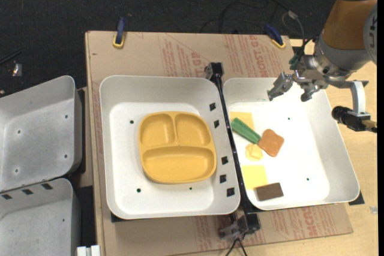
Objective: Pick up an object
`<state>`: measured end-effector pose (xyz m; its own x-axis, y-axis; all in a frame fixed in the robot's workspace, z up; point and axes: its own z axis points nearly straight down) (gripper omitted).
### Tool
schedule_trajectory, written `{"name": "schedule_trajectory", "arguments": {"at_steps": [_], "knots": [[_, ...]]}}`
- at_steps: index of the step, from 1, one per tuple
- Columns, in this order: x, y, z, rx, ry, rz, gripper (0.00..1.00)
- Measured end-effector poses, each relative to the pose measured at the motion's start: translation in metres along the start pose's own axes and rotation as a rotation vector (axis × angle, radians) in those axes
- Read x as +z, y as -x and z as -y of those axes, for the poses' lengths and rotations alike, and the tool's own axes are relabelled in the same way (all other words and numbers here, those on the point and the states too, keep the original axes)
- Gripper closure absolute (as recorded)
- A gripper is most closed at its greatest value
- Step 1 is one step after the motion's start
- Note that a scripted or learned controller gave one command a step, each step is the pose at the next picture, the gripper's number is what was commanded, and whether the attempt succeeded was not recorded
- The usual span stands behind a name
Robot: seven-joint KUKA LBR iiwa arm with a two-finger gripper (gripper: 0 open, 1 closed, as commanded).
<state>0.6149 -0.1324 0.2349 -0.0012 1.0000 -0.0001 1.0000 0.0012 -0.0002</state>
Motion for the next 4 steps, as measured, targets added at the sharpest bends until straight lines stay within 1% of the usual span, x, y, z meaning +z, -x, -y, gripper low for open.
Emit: {"name": "schedule_trajectory", "arguments": {"at_steps": [2,3,4], "knots": [[0.087,0.004,-0.002,0.002,-0.004,0.0,0.0],[0.141,0.003,-0.001,0.002,-0.005,-0.001,0.0],[0.127,0.004,-0.003,0.002,0.002,0.001,1.0]]}}
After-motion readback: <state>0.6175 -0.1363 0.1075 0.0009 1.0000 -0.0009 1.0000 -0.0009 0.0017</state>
